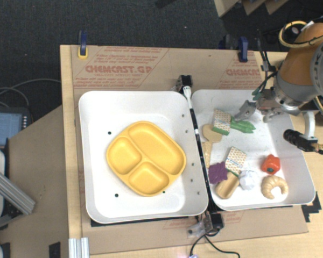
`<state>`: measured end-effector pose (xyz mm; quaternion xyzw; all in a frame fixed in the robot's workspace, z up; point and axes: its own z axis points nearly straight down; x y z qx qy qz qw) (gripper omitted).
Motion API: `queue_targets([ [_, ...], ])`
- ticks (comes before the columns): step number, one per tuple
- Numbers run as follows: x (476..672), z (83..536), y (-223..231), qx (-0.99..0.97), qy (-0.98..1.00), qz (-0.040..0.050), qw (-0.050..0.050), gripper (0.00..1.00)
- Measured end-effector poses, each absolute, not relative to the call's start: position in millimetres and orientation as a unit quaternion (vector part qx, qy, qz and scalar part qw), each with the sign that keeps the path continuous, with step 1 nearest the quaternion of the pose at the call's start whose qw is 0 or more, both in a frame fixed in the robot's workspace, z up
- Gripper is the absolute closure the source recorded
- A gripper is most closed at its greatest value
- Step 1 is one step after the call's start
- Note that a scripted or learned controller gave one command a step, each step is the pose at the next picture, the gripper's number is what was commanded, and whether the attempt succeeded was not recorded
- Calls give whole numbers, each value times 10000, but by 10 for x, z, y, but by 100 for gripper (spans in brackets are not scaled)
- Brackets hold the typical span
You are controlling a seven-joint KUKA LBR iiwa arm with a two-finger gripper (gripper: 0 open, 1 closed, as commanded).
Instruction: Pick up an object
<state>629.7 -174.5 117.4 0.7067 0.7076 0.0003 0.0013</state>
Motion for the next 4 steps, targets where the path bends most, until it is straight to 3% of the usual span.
queue_targets([
  [1, 6282, 859, -1758, 7072, 7070, 9, -2, 0],
  [2, 6694, 875, -1752, 7062, 7080, 19, 35, 0],
  [3, 6489, 852, -1521, 7065, 7077, -3, -12, 0],
  [4, 6456, 850, -1787, 7078, 7064, -3, 13, 0],
])
